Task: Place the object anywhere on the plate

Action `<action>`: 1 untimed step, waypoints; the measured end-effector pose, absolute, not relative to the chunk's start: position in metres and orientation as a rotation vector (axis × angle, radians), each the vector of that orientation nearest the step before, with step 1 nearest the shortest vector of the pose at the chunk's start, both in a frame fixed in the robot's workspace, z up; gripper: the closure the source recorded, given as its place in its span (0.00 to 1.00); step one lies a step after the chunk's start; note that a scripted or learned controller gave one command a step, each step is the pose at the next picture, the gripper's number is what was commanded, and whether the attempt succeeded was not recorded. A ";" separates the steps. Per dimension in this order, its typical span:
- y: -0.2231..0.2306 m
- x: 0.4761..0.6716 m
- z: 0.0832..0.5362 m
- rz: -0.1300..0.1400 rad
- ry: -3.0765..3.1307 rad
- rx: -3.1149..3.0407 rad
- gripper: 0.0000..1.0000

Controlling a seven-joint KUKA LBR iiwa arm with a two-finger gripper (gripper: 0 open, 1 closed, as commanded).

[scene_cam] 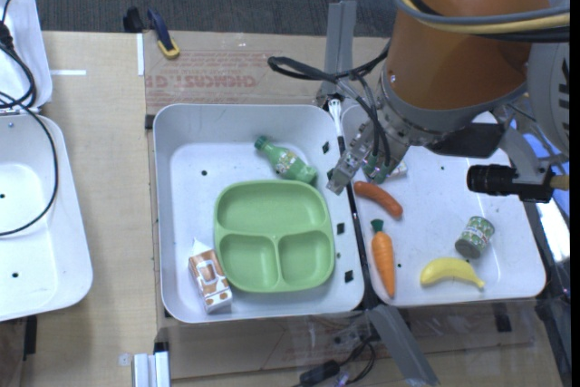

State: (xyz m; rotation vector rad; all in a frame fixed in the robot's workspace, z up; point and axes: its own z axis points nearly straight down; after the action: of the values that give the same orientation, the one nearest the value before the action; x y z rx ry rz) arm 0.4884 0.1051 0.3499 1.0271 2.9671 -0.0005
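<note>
A green three-compartment plate (pixel 272 236) lies in the left bin (pixel 172 195) with nothing on it. My gripper (pixel 361 166) hangs under the big orange wrist band, over the divide between the two bins, just above the plate's upper right corner. Directly below it in the right bin (pixel 517 276) lies a red-orange sausage (pixel 378 198). A carrot (pixel 383 261), a banana (pixel 451 273) and a small can (pixel 474 237) also lie in that bin. Something green and white shows at the gripper's tip, but I cannot make out what it is.
A green bottle (pixel 285 160) lies just above the plate, and a small orange-and-white carton (pixel 208 279) sits at the plate's lower left. The arm's bulk covers the right bin's back part. A white tub with black cables (pixel 27 195) stands at far left.
</note>
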 end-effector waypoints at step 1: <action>0.143 0.479 0.334 -0.001 3.068 0.678 1.00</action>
State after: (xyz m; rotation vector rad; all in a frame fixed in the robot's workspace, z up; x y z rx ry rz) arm 0.4788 0.1425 0.3344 0.6782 3.0679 -0.0014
